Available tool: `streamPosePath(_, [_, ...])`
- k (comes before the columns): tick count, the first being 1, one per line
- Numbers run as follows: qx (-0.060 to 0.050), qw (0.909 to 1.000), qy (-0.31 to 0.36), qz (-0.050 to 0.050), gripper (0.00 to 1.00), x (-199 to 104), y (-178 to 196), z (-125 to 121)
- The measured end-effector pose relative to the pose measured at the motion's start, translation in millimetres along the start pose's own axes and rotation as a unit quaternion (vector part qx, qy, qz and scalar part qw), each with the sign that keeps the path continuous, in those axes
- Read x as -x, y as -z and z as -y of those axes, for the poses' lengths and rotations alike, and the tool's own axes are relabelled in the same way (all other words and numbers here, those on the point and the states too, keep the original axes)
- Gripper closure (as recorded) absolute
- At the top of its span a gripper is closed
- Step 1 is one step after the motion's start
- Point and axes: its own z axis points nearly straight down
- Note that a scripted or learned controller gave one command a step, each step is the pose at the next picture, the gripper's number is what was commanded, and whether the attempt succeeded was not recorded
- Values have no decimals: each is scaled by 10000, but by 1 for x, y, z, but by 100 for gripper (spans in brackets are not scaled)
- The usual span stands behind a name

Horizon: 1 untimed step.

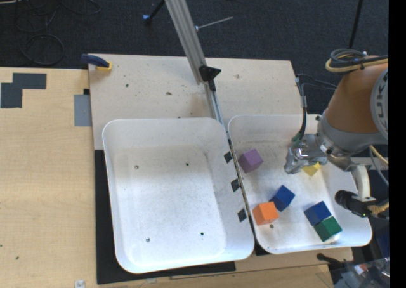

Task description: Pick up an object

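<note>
The jaws sit low in the right bin, right by a yellow block. Whether they are open cannot be told.

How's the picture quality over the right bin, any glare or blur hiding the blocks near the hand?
Camera view: even, soft light, no strong glare on the right bin; overall slightly soft focus. The purple block, orange block and blue blocks read clearly; the yellow block is partly hidden under the hand, whose metal blurs into the arm.
</note>
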Motion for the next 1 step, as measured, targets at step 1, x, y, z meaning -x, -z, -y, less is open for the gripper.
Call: streamPosePath(1, [2, 10000, 2, 2, 100, 1, 53, -1])
